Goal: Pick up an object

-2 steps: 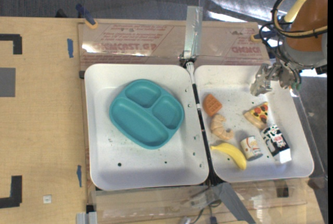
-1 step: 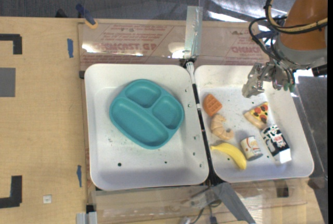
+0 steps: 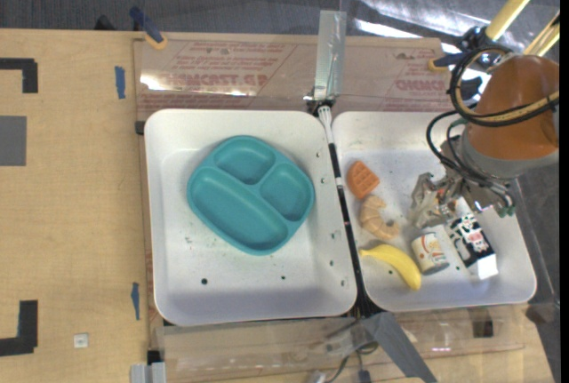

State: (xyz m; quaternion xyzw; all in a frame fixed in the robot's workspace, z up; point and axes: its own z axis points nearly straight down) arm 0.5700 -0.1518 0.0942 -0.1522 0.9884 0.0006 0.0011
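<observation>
The two white bins (image 3: 169, 283) look like smooth plastic with a soft gloss and a few dark specks. The teal divided plate (image 3: 252, 193) in the left bin is matt plastic, even in colour. The counter (image 3: 67, 221) at the left of the frame looks like pale, rough board, wood or cardboard. Behind the bins stands a clear glossy sheet (image 3: 222, 70) that reflects light. In the right bin the banana (image 3: 396, 264) has a smooth, slightly shiny yellow skin, and the orange piece (image 3: 362, 179) looks matt. The pincer (image 3: 437, 199) seems to be bare grey metal, though it is blurred. The orange band (image 3: 514, 106) above it is smooth and half glossy.
</observation>
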